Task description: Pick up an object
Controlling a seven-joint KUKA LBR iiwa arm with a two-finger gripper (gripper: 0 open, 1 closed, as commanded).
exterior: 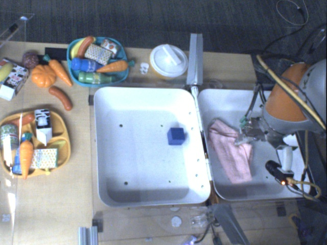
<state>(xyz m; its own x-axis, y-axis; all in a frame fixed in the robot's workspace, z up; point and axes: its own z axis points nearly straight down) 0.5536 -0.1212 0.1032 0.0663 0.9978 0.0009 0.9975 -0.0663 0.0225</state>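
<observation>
While the arm (294, 98) reaches in from the right, its gripper (244, 137) sits low in the right bin (225, 98), touching the pink cloth (230, 152) at its right edge (grip state: can't tell, too blurred). Blue cube (176, 136) lies alone near the middle of the left bin (112, 103), well apart from the gripper.

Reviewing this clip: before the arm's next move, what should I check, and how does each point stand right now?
1. Gripper over the pink cloth in the right bin: ok.
2. Cloth between the fingers: cannot tell.
3. Cloth lifted off the bin floor: not ok, it lies flat.
4. Blue cube lying free in the left bin: ok.
5. Cable away from the cloth: ok.
</observation>
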